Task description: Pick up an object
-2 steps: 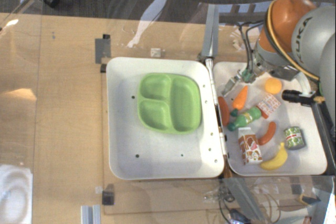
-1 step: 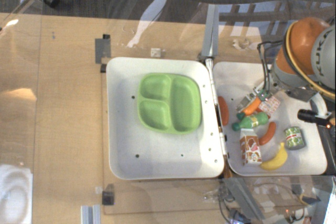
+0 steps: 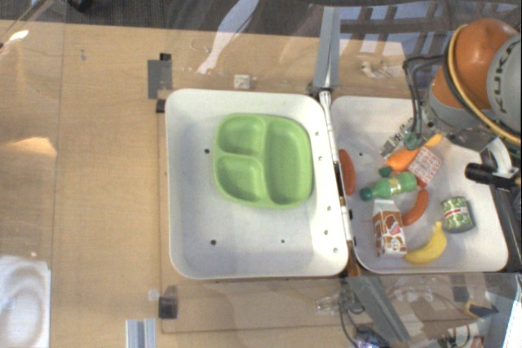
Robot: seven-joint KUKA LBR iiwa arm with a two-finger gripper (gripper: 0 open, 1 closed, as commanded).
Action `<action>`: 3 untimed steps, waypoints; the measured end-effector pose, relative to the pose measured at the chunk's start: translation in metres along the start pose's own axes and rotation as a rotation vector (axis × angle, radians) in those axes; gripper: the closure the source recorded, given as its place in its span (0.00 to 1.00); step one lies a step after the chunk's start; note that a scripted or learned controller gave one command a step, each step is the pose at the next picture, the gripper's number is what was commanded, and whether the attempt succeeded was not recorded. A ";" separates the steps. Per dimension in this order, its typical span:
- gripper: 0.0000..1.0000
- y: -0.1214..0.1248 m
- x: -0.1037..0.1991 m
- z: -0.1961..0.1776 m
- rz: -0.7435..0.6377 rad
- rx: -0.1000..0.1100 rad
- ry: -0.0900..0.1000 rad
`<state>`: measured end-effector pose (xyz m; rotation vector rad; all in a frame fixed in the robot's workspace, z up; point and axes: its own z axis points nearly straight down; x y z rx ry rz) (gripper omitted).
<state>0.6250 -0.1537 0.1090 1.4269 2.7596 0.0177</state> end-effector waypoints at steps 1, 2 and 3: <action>0.00 0.000 0.000 0.000 0.000 0.000 0.000; 0.00 -0.020 -0.007 0.015 0.278 0.012 0.011; 1.00 -0.016 -0.011 0.001 0.274 0.001 -0.001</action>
